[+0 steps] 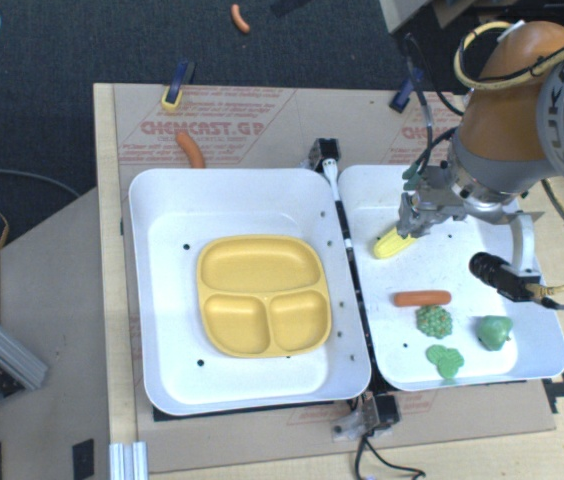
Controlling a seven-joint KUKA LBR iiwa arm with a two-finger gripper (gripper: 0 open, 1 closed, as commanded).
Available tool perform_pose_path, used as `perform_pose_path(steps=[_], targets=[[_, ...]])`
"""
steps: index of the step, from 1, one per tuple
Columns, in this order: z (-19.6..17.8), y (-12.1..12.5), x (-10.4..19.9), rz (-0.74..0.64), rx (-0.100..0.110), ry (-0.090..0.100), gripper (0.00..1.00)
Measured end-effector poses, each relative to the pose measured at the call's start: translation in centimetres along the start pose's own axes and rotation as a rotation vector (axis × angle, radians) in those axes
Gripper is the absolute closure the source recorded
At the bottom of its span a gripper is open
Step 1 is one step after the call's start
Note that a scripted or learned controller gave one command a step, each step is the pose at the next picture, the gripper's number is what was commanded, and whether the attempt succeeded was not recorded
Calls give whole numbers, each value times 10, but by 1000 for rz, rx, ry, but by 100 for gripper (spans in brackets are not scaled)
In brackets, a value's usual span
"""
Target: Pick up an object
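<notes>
At the near edge of the right-hand bin [552, 343] lie three small green pieces of toy produce: a broccoli floret [434, 321], a leafy sprig [446, 360] beside it, and a green pepper [494, 332] toward the bin's outer wall. A toy hot dog [422, 298] rests just behind the broccoli. All four sit on the near side of the gripper [409, 225], well apart from it. The gripper hangs low over the far half of this bin, directly at the upper end of a yellow corn cob [392, 244], which lies tilted on the bin floor close to the divider [347, 258] between the two bins. From where I stand the fingertips appear to meet the cob's end, but whether they are spread or closed on it cannot be told. The cob looks like a light, hollow plastic toy, rigid and somewhat slick, so it may roll or squirt sideways if pinched off-centre. A grip across its narrow width, near the middle of its length, seems the safest hold; the tapered end under the tool offers less surface. Beyond the divider, away from the tool, the left-hand bin [157, 268] carries a yellow divided plate [262, 295]. A black fitting [500, 274] juts from the arm [517, 98] just outboard of the gripper.
</notes>
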State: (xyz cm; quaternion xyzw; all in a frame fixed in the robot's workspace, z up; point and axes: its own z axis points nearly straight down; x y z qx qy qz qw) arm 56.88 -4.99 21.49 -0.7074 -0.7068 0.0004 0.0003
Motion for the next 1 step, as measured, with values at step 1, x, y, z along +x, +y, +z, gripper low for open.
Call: perform_pose_path(steps=[1], targets=[[-7,-8,-5,-1,0,1,100]])
